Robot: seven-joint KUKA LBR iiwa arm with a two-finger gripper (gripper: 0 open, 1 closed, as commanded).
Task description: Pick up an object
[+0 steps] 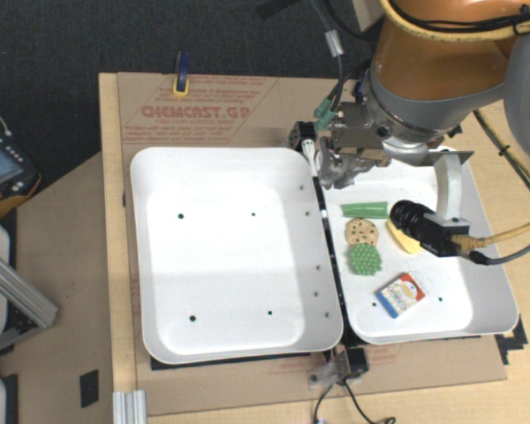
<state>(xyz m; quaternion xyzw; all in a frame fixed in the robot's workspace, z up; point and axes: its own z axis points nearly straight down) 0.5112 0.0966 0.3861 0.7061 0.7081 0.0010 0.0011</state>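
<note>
My gripper [337, 173] hangs over the back left part of the right bin [477, 316], close to the wall between the two bins. Just in front of it lies a flat green bar [364, 209]. Below that sit a round tan cookie with dark chips [361, 231] and a green bumpy cluster [365, 260]. A yellow piece [401, 238] lies to the cookie's right, partly hidden. A small blue, white and orange packet [399, 295] rests near the bin's front. Nothing shows between the fingers.
The left bin [221, 254] is a shallow white tray with small dark dots. Both bins rest on a cardboard sheet [194, 104] with red print. A blue and yellow clamp [182, 75] holds the sheet's back edge. The arm's big orange and grey body overhangs the right bin's rear.
</note>
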